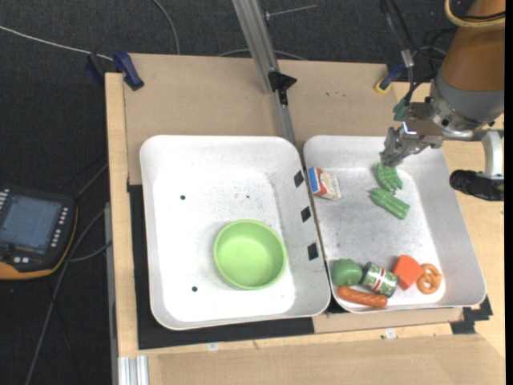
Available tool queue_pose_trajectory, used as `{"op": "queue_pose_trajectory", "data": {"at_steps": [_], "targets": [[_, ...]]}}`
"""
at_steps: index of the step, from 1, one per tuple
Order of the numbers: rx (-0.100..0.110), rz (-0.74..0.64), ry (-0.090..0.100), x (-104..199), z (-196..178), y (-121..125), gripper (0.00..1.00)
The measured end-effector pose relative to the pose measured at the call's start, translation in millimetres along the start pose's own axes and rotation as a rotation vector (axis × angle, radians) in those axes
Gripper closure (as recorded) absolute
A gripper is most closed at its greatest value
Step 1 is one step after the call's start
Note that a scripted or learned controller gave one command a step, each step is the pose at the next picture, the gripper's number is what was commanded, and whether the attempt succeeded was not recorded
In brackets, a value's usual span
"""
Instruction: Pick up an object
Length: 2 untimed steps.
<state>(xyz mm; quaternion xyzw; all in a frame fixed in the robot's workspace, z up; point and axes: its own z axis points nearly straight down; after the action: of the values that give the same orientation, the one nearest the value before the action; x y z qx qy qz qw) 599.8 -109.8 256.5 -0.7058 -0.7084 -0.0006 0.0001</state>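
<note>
The claw (398, 154) hangs at the upper right of the frame, over the far edge of the right shallow white bin (457, 215); whether it is spread or pressed together cannot be told. Just below it lie two green ridged plastic pieces (390, 189). A small red-and-white carton (325, 183) sits left of them. Along that bin's lower edge are a green pepper-shaped toy (346, 271), a small can (378, 280), a red sausage (362, 297), an orange block (407, 270) and a pretzel (430, 278). The left white bin (172, 175) holds a light green plastic bowl (249, 253).
</note>
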Motion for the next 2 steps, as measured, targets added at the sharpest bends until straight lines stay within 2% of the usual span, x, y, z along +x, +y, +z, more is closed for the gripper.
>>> {"op": "queue_pose_trajectory", "data": {"at_steps": [2], "targets": [[0.000, -0.001, 0.000, 111.5, -2.3, 6.6, 1.00]]}}
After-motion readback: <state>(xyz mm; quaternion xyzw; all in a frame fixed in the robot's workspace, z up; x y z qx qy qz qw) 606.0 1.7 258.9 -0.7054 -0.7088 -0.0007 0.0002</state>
